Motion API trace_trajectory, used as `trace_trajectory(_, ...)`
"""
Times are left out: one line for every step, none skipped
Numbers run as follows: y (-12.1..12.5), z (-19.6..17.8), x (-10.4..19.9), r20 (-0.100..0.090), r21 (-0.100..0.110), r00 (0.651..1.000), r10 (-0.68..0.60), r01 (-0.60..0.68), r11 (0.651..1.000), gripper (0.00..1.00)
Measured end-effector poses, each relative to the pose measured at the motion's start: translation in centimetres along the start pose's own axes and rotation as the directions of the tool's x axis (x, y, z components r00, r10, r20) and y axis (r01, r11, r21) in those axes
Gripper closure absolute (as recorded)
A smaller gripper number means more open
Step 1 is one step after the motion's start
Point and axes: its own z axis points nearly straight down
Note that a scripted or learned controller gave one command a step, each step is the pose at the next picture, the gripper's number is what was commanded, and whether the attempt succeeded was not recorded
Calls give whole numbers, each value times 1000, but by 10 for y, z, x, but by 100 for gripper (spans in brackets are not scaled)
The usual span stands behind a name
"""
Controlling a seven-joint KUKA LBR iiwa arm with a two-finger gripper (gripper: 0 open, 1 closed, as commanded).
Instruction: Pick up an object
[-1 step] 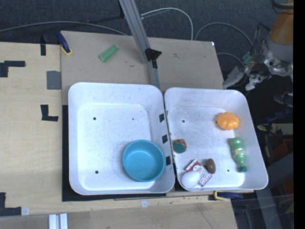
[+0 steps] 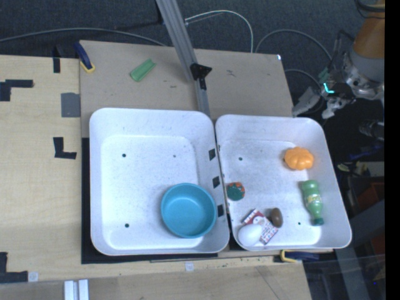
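Wooden bench top [image 2: 37,186] carries two white bins: the left bin [image 2: 109,230] holds one blue bowl [image 2: 187,209], and the right bin [image 2: 331,227] holds six small items, among them an egg [image 2: 249,234], a green bottle [image 2: 312,200] and an orange fruit [image 2: 299,158]. Well beyond them, the gripper [image 2: 325,102] hangs outside the bin's far right corner; its grip cannot be made out.

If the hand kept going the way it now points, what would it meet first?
Probably the right bin's upper right rim: the hand hangs just beyond that corner, seemingly angled down-left. The orange object lies further along. Depth is unclear.
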Motion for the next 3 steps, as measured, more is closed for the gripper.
trace_trajectory(-11,54,0,-1,5,1000,1,-1,1000,0)
trace_trajectory(-6,116,3,-2,6,1000,0,0,1000,0)
trace_trajectory(-6,169,5,0,1,1000,-1,1,1000,0)
